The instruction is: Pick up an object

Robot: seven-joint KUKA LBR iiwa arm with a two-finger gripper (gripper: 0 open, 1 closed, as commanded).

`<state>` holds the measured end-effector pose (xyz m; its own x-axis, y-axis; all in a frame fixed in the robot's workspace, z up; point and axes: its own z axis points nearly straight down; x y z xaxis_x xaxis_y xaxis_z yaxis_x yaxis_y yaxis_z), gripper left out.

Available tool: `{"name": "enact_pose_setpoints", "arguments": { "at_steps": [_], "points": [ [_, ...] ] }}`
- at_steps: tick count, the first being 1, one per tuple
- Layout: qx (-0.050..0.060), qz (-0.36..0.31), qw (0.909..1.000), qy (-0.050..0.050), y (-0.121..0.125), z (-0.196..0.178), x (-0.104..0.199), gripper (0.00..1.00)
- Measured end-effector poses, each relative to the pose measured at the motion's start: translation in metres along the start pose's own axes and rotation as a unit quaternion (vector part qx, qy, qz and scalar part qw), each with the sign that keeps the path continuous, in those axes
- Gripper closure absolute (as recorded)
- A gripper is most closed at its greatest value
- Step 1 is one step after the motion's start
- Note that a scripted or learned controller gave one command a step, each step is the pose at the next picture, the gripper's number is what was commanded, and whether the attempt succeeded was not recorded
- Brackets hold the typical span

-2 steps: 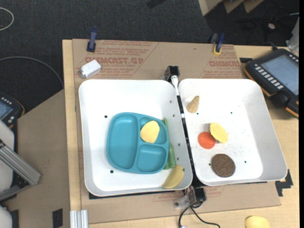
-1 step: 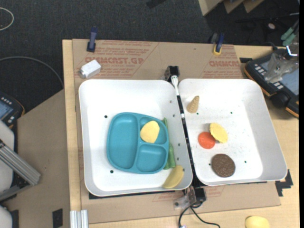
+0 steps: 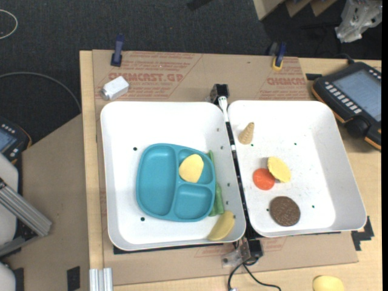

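**Cookie in the right bin looks like my best pick**

Camera view: the brown cookie (image 3: 284,211) lies flat near the front of the right bin (image 3: 315,117), apart from its neighbours. The red ball (image 3: 262,180) and the yellow slice (image 3: 279,170) touch each other, so closing on either would likely nudge the other. The tan cone (image 3: 246,133) sits just beside the bin wall, which leaves little room. In the left bin (image 3: 121,138), the lemon (image 3: 191,168) rests in the upper right compartment of a blue plate (image 3: 159,183), and a banana (image 3: 222,226) is tucked into the front corner.

What I take for my gripper (image 3: 357,18) hangs at the top right, well away from both bins; whether it is spread or pressed together I cannot tell.

I judge I should come straight down over the cookie, straddle its edges, and close low, since it is thin.
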<state>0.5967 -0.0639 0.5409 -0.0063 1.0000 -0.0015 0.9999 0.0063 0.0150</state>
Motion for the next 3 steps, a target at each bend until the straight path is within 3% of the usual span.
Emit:
{"name": "enact_pose_setpoints", "arguments": {
  "at_steps": [1,2,3],
  "points": [
    [0.014,0.004,0.9999,0.001,-0.036,0.109,-0.009,1.0],
    [0.0,-0.001,1.0,0.001,-0.012,0.001,0.057,1.0],
    [0.014,0.004,0.9999,0.001,-0.037,0.113,0.048,1.0]
  ]
}}
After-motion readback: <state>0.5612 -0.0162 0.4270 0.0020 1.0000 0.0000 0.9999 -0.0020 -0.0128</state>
